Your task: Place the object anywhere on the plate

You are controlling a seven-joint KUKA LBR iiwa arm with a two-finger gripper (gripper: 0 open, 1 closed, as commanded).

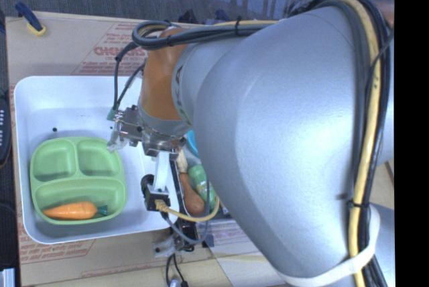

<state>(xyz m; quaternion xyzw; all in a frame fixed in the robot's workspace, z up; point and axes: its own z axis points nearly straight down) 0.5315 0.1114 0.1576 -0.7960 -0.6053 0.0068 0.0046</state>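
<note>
1. cardboard-topped bench (87, 37) carried a shallow white bin (27, 98), spreading under and left of the gripper (131, 131).
2. gripper hung at the upper right rim of a green divided plate (80, 175); whether it was spread or pressed together could not be told.
3. orange carrot (69, 211) lay on the plate in its long compartment, down-left of the gripper and well apart from it.
4. brown item (192, 202) and green item (200, 180) lay touching, down-right of the gripper, partly hidden by the grey arm (281, 131).
5. blue and yellow clamp (30, 19) sat far up-left of the gripper, at the bench edge.
</note>
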